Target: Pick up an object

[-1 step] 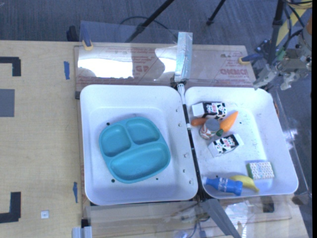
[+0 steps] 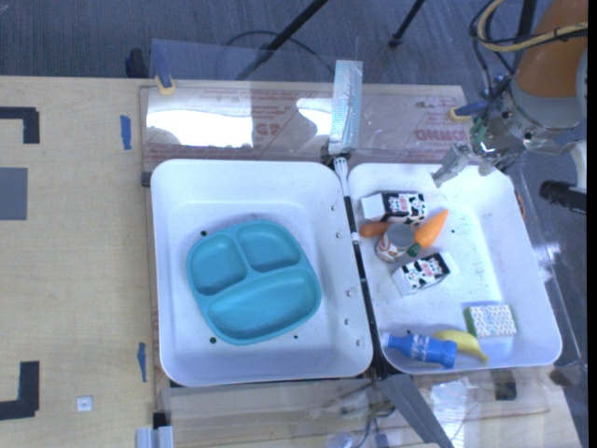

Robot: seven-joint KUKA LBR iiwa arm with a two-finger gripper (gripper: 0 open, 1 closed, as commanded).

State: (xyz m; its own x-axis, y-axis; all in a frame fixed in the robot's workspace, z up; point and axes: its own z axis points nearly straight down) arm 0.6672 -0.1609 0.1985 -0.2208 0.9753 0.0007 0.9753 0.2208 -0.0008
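The claw (image 2: pixel 454 163) is seen above the right bin's (image 2: pixel 536 278) far edge, apparently holding nothing; its opening cannot be told. Cow-patterned cartons (image 2: pixel 404 205), unreadable, lie inside beside a carrot (image 2: pixel 431 229).

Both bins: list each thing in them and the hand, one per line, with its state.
Teal tray: flat in the left bin, nothing on it.
Carrot: lying tilted in the right bin, against the pile.
Upper cow box: lying flat.
Lower cow box: lying, skewed.
Blue bottle: on its side.
Banana: lying beside the bottle.
Sponge: flat.
Hand: above the right bin's far edge, holding nothing.
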